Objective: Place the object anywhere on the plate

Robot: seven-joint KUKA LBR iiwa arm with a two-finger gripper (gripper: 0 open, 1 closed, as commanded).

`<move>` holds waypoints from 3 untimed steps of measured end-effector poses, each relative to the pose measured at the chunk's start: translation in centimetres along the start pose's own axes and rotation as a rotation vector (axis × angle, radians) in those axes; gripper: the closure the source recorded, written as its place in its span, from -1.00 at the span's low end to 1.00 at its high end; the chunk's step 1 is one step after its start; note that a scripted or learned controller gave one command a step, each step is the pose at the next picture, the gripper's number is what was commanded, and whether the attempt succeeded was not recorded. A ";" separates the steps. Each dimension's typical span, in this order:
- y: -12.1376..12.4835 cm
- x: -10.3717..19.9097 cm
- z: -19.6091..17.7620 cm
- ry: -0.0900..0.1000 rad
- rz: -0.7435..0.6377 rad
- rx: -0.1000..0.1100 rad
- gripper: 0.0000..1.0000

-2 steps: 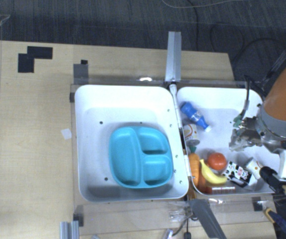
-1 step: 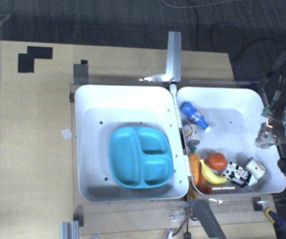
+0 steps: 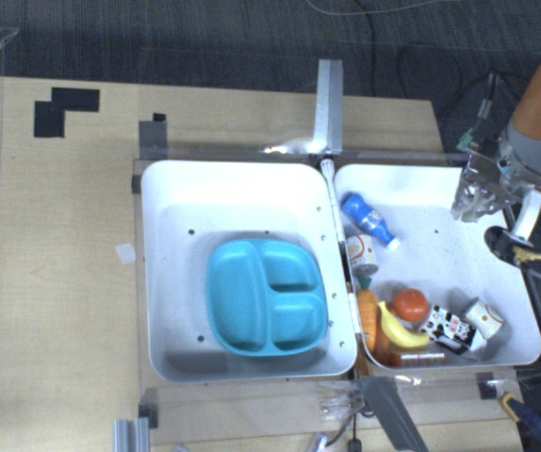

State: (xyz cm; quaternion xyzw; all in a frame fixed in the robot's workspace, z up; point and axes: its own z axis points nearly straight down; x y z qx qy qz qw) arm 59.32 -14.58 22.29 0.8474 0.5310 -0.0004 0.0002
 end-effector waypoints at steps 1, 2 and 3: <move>3.6 -2.6 3.3 0.000 0.261 0.000 1.00; -4.7 3.5 4.4 0.001 0.081 0.002 1.00; 0.7 11.4 3.9 0.001 -0.062 -0.001 1.00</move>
